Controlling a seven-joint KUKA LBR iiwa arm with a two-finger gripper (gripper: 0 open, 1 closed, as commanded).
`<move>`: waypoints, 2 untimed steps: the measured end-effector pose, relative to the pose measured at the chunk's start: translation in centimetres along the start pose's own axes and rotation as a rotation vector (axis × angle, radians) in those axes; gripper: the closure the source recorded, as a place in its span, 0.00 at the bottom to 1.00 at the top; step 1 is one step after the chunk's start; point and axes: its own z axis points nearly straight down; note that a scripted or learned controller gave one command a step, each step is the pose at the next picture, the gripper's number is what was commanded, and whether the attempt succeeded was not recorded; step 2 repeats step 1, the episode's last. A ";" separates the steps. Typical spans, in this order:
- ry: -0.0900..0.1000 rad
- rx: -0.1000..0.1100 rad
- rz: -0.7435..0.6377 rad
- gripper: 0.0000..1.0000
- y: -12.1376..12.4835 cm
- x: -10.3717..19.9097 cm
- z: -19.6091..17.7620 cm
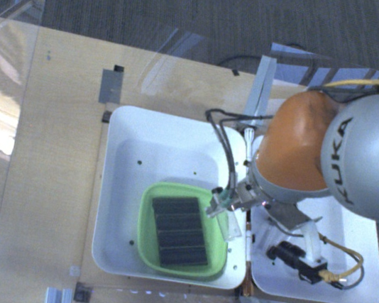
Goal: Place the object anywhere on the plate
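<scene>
Nearest to us in the left bin point(121, 172) we see a green plate point(147, 244), roughly square with rounded corners, sitting in the bin's near right part. A dark grey ribbed object point(178, 230) lies flat on the plate, running slantwise from far left to near right and covering much of its middle.

Just right of the plate's far right corner we find the gripper point(224, 203), low over the plate's rim and beside the wall between the two bins. It sits near the dark object's far end, and we cannot tell whether the fingers are spread or pressed together, nor whether they touch anything.

In the right bin point(339, 291) a black cable fitting point(293, 260) with a yellow lead hangs from the arm.

Farther back, the grey arm point(376, 157) with its orange band point(294, 147) covers much of the right bin. The wooden bench point(51, 160) spreads to the left.
</scene>
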 end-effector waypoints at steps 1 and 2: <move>0.000 0.000 0.000 0.00 0.0 0.0 0.0; 0.000 0.000 0.000 0.00 0.0 0.0 0.0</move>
